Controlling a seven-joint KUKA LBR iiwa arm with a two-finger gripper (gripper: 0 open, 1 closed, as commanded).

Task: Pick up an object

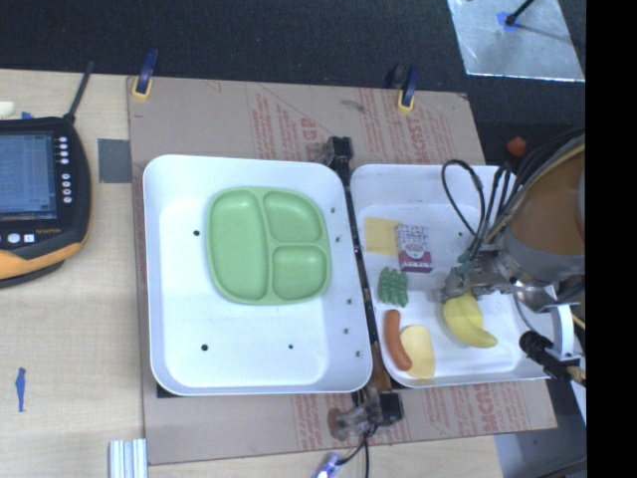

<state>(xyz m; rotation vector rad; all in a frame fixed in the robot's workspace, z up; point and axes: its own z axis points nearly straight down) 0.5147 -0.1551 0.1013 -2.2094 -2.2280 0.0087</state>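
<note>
Worktop [70,366]: pale wood-grain surface; a sheet of brown printed cardboard [249,118] lies under both bins, held by two blue-and-yellow clamps at its far edge.
Left bin [179,366]: shallow, white, smooth plastic with rounded corners; small dark holes mark its floor.
Green plate [267,244]: matte, pale green, rounded-square, moulded into three compartments; it lies flat in the far half of the left bin.
Right bin [398,182]: same white plastic, just beside the left bin; its right part is covered by the arm.
Arm [547,217]: orange band and grey wrist, cut off at the right edge; black cables loop over the bin's far right part.
Gripper [466,285]: grey metal, low over the right bin, at the top end of the banana.
Jaws: state cannot be told; the tips are small and blurred against the bin.
Banana [468,325]: yellow, curved, glossy, lying near the right bin's near edge.
Other contents of right bin: a flat yellow square slice [381,235], a small red-and-white printed carton [414,248], a knobbly green piece [393,287], a red sausage shape [396,339] touching a pale yellow rounded piece [418,352].
Handheld controller [35,202]: orange-and-black casing with screen, cut off at the left edge.
</note>
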